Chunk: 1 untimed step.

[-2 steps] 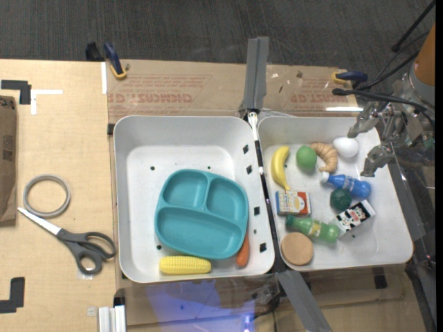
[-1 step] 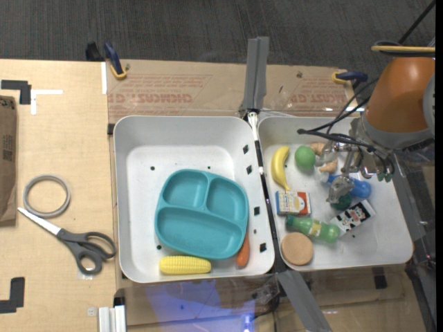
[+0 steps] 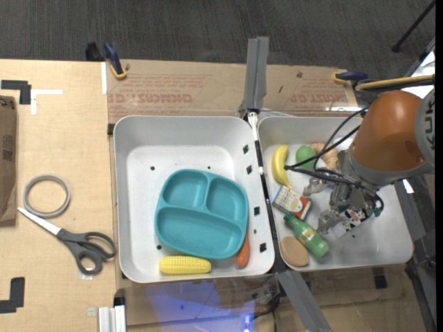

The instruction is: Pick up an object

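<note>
Largest first: the tan cardboard-covered tabletop [image 3: 62, 137] spreads far out to the left of my jaws [image 3: 340, 215], bearing the two bins side by side so I can reach either from the right. The left white shallow plastic bin [image 3: 131, 185] lies well off to my left, and in it the teal divided plastic tray [image 3: 202, 214] takes most of the floor, with a yellow corn cob [image 3: 184, 265] and an orange carrot [image 3: 243, 253] pushed against its near edge. I hang inside the right white shallow plastic bin [image 3: 374, 251], low over its floor, because the pickable clutter sits here. To my upper left a yellow banana [image 3: 279, 164] lies along the dividing wall, with a green round fruit [image 3: 304, 155] beside it. Just to my left is a small white printed carton [image 3: 289, 200]. Below and left of me lies a green plastic bottle [image 3: 306, 234] on its side, the nearest candidate, I judge, close to my fingertips but apart from them. Beyond it rests a tan flat round cookie-like piece [image 3: 295, 252]. Wires and wrist parts crowd my jaws, so I cannot tell whether they are spread or clenched; nothing visibly sits between them.
</note>
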Each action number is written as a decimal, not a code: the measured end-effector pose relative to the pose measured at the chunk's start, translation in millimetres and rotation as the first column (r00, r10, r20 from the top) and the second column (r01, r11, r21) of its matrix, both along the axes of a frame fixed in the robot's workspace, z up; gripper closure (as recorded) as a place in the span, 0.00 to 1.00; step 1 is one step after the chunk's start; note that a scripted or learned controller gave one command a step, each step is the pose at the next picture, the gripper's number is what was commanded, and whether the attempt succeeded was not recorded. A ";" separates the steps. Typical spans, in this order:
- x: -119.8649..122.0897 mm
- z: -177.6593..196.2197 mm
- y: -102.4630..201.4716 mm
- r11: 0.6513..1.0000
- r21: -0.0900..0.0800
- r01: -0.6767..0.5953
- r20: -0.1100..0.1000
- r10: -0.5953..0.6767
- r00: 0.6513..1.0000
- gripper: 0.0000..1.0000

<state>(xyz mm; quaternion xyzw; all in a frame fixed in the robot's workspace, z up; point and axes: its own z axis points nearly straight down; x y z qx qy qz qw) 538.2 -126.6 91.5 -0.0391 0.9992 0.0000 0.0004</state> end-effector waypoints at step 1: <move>-33.3 0.5 26.7 1.000 0.000 -0.001 0.001 0.001 1.000 0.00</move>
